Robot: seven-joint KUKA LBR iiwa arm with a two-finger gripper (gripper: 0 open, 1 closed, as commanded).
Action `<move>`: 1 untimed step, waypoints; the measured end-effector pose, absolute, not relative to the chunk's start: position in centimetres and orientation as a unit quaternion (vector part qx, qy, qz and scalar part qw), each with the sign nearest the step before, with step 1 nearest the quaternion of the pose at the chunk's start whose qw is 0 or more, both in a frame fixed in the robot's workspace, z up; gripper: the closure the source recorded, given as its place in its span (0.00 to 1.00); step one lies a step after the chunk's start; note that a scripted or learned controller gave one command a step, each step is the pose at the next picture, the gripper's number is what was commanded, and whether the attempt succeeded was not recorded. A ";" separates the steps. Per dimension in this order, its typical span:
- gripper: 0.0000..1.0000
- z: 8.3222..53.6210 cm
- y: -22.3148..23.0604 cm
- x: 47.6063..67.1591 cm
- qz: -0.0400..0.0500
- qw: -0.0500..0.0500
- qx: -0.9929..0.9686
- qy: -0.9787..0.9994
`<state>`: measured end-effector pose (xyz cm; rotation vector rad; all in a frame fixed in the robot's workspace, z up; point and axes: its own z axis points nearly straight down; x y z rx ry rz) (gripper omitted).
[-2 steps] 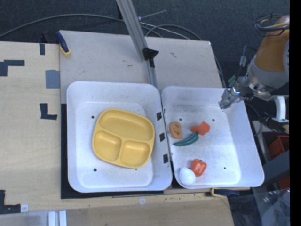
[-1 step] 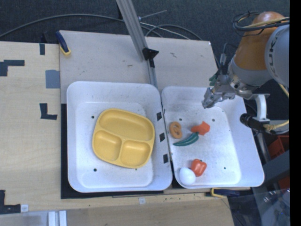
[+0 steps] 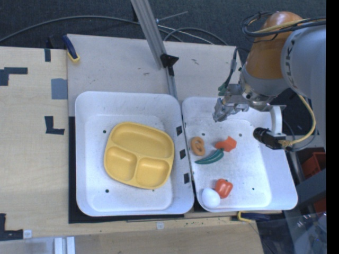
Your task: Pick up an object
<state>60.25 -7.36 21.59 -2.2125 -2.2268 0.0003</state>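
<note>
tool hangs over the upper part of the right bin, just right of the centre of the frame; whether it is wide or narrow i cannot tell from this slant, and nothing shows between its tips. the grey arm with its orange band comes in from the upper right of the frame, and a black fitting with a yellow cable sits just below the wrist, over the bin's right side.

the right bin holds five small things, all below the tool. a brown oval piece lies near the bin's left wall. a green curved pepper-like piece lies just beside it to the lower right, and an orange-red piece touches or nearly touches the green one's upper end. lower in the bin, a red pepper-like piece lies next to a white egg-like ball, which sits at the lower left corner of the bin. the tool is apart from all of them, nearest to the orange-red piece and the brown one.

the left bin fills the middle left of the frame and carries a yellow divided plate with three compartments, set slightly tilted in the picture plane.

both bins rest on the tabletop, which bears dark tape marks at the left of the frame. a slanted metal rail runs from the top of the frame down to the gap between the bins. a blue-and-yellow clamp sits at the upper left.
</note>
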 end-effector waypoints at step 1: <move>1.00 22.5 -2.0 58.5 0.000 0.002 -0.704 -0.710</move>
